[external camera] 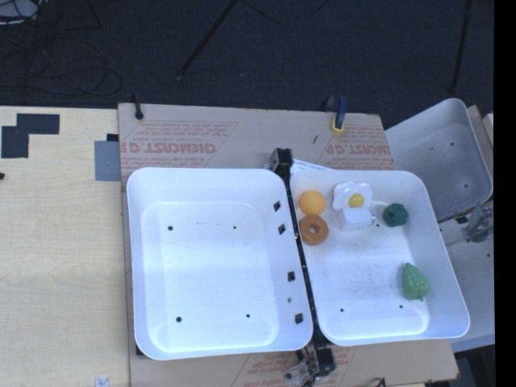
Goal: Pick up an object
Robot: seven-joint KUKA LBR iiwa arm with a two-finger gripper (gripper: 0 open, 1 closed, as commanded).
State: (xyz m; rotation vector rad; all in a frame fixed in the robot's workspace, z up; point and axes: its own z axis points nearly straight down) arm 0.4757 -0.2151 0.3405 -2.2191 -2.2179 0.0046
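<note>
On cardboard (242, 139) behind bins: mirrored print, perhaps "CHEMCAST"; claw state: cannot tell.

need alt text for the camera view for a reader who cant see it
Two shallow white bins sit side by side on a cardboard-covered bench; the right bin holds an orange ball, a brown ring, a fried-egg toy, a dark green lump and a lighter green piece. The left bin lies beside it.
</note>
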